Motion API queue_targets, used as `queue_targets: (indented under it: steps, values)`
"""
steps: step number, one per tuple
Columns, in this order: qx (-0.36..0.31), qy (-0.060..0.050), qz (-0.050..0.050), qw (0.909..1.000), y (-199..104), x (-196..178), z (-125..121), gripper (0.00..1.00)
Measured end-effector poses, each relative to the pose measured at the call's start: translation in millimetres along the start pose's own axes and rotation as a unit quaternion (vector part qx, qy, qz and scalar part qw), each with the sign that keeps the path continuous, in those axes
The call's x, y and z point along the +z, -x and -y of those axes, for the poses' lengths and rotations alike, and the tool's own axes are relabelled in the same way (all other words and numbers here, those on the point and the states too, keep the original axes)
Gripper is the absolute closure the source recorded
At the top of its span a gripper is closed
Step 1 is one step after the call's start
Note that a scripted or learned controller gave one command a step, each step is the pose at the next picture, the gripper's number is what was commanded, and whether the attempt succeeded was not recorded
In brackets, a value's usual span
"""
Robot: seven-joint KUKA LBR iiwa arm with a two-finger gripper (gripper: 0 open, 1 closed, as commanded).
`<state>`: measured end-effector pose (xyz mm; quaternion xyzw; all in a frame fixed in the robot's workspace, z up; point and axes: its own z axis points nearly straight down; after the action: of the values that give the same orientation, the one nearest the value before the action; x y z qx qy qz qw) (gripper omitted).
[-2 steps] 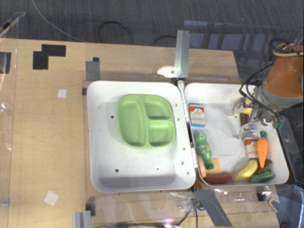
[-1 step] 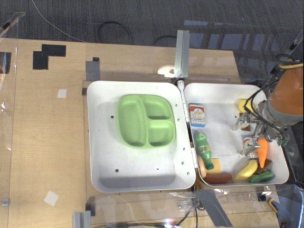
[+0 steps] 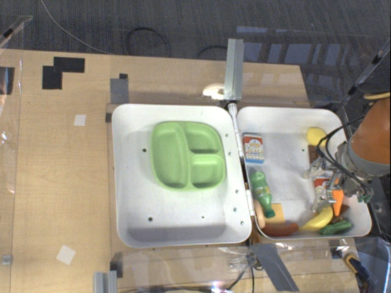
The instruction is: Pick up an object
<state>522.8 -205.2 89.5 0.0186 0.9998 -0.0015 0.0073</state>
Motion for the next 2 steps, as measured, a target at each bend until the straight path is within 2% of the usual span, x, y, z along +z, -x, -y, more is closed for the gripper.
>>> queue_targets:
  steps: [1, 2]
  values:
    - [0.015, 0.0, 0.0, 0.9999, -17, -1, -31, 0.0]
    - [-0.218, 0.001, -0.003, 0.9758, -33, -45, 2, 0.0]
